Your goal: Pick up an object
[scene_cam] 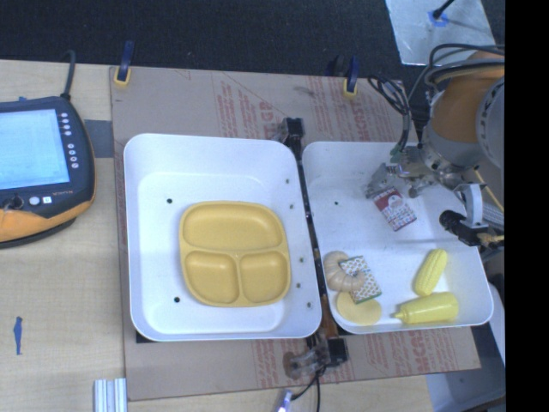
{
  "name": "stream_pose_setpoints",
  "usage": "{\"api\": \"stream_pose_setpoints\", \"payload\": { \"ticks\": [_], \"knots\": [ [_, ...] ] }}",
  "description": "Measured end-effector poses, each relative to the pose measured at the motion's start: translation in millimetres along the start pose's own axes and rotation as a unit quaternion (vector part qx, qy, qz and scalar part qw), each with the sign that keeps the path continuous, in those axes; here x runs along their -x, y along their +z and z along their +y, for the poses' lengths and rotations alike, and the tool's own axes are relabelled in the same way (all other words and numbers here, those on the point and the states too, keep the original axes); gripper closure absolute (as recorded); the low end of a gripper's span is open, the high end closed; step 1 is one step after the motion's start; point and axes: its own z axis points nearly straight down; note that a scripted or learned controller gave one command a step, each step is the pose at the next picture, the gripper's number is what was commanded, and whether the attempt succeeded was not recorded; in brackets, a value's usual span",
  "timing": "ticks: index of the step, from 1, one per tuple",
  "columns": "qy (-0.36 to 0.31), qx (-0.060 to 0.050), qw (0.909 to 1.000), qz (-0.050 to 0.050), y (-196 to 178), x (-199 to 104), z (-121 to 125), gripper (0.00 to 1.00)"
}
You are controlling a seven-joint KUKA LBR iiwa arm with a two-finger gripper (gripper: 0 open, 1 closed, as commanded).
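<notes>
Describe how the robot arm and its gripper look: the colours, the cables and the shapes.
The grey robot arm has a rounded body with a broad orange band. Thin black cables loop beside the orange band. Below it sits the small metal two-finger gripper, silvery grey and angular.

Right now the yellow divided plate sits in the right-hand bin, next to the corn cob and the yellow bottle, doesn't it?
Not quite. The yellow divided plate sits in the left bin, by itself. The corn cob and the yellow bottle do lie together, but in the right bin. The camera view shows this plainly.
</notes>
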Motion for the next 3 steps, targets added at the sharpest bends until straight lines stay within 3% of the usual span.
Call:
{"api": "stream_pose_setpoints", "payload": {
  "ticks": [1, 2, 3],
  "knots": [
    [-0.002, 0.001, 1.0000, 0.000, -0.4, -28.0, 13.2, 0.00],
    [0.000, 0.000, 1.0000, 0.000, 0.0, -3.2, -2.0, 0.00],
    [0.000, 0.001, 1.0000, 0.000, -0.6, 13.5, 14.1, 0.00]
  ]
}}
